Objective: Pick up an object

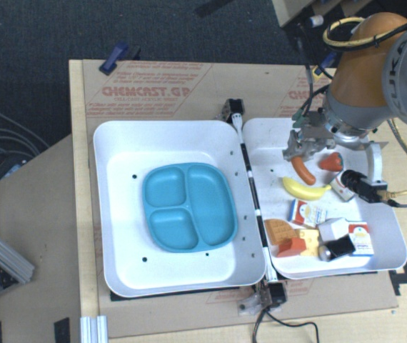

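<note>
Over on the left, the left bin (118,163) holds just a blue divided plate (188,206), three compartments, lying flat near the middle. Nothing there seems to concern the arm at the moment.

Across the black clips (233,108) that join the two bins, the right bin (396,252) is where the clutter is. Nearest the front lie a slice of toy bread (278,229) and an orange-red block (290,246) touching it, then a small red-and-white carton (307,211), a white block with a black piece (339,247) beside it, and a flat red-and-white packet (361,237). A toy banana (304,188) lies across the middle of the bin. Just behind it is a small orange-red sausage (303,169), lying at a slant, and to its right a red piece (330,162) that may be a toy tomato or strawberry; I can't say which.

The hand (302,147) hangs right over the far end of that sausage, low in the bin, with the grey arm (364,63) and its orange band bulking above it from the right. From here I cannot tell whether the hand is spread or pinched; the wrist hides too much. Nothing is visibly gripped.

My reading is that this is the reach-and-descend stage, with the sausage the likeliest target, still lying on the bin floor. The next move would need the hand squared across the sausage's narrow width, then a firm close and a straight lift, keeping clear of the banana and the red piece close by.
</note>
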Available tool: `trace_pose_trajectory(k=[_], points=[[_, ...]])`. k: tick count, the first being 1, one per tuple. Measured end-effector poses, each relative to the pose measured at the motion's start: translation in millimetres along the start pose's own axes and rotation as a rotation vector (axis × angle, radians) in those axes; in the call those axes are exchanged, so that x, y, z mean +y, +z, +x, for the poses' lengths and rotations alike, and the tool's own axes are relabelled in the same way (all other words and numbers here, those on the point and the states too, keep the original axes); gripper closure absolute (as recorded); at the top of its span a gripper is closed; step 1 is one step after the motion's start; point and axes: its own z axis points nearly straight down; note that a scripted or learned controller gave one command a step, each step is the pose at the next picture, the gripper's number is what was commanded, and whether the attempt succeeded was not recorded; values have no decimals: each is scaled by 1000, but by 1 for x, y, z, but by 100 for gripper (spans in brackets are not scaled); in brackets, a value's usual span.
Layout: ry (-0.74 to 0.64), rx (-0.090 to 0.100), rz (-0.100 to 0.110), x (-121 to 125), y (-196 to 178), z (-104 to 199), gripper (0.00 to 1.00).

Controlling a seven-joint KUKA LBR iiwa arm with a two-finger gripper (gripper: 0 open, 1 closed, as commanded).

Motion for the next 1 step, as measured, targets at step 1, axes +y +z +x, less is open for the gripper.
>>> trace_pose_trajectory(k=[1], points=[[1,0,3,-83,-20,46,100]])
